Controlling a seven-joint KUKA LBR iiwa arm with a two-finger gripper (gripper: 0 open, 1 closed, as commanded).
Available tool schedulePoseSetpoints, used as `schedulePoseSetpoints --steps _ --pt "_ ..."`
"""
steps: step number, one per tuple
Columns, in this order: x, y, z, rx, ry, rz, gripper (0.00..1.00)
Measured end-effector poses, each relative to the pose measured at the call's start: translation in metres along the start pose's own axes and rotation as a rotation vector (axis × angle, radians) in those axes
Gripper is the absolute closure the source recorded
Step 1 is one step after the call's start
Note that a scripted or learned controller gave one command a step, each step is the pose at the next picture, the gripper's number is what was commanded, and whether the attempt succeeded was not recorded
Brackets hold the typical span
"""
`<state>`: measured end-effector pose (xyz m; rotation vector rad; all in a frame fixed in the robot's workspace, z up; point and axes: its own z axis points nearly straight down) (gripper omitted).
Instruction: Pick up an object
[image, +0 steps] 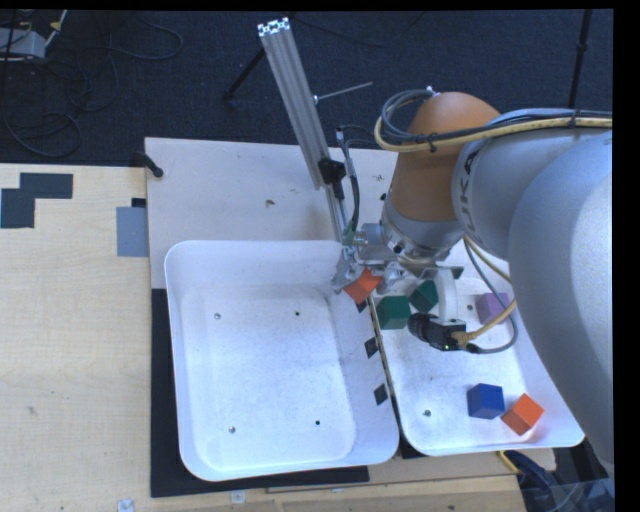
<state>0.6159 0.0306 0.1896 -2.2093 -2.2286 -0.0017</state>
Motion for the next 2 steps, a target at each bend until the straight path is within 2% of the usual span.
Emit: schedulePoseSetpoints --steps 1,2 --pt "-0.024 -0.065 0.000 0.008 -0.003 0.011 1.00" --pt "0.000 -0.064 -0.012 0.002 -0.002 0.007 1.00"
